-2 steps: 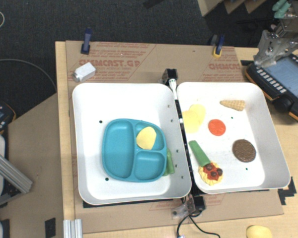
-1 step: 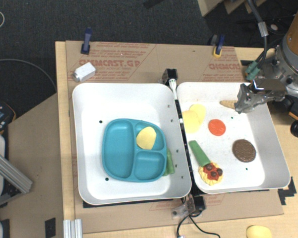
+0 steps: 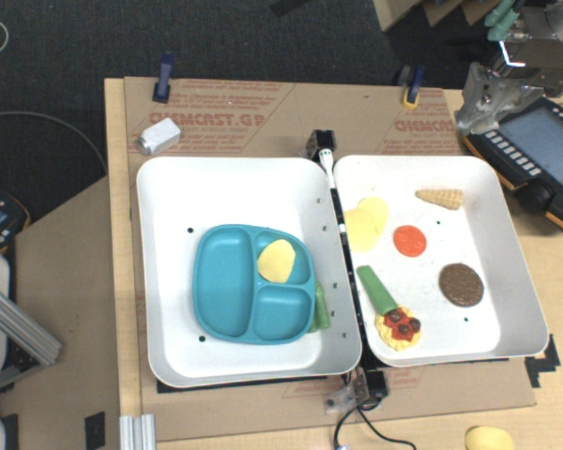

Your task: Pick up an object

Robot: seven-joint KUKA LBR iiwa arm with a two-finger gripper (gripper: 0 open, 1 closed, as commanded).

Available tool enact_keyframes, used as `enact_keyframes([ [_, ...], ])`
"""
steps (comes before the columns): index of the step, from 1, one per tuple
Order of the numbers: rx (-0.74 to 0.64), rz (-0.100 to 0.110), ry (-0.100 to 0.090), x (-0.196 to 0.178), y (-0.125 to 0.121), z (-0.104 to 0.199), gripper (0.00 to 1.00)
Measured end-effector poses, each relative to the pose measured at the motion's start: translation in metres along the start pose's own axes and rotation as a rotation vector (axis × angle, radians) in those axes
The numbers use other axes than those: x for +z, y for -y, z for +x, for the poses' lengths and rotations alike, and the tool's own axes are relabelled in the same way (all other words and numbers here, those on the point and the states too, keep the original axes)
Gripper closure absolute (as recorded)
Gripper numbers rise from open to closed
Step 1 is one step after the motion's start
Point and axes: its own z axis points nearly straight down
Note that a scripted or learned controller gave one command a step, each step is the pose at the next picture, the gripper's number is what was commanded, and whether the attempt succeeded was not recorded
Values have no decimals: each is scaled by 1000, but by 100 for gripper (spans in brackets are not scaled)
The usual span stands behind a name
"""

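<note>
Camera view: the gripper (image 3: 493,97), as I judge the grey hardware at upper right to be, hangs beyond the right bin's (image 3: 507,223) far corner, off the bench. Whether its jaws are open or closed I cannot tell; nothing shows in its hold. The cone (image 3: 440,197) is the nearest object, lying in that bin's far part, down and left of the gripper, long axis across the bin. The red disc (image 3: 410,241) and cookie (image 3: 461,285) lie farther off.

Bright even overhead light, soft shadows, slightly soft focus
</note>
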Motion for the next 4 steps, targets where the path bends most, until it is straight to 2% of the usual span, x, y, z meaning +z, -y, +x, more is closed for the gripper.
enact_keyframes([
  [1, 3, 33, 2, 141, 24, 21, 100],
  [2, 14, 24, 2, 193, 24, -64, 100],
  [3, 1, -1, 1, 67, 6, -26, 100],
  [4, 6, 25, 1, 148, 23, -24, 100],
])
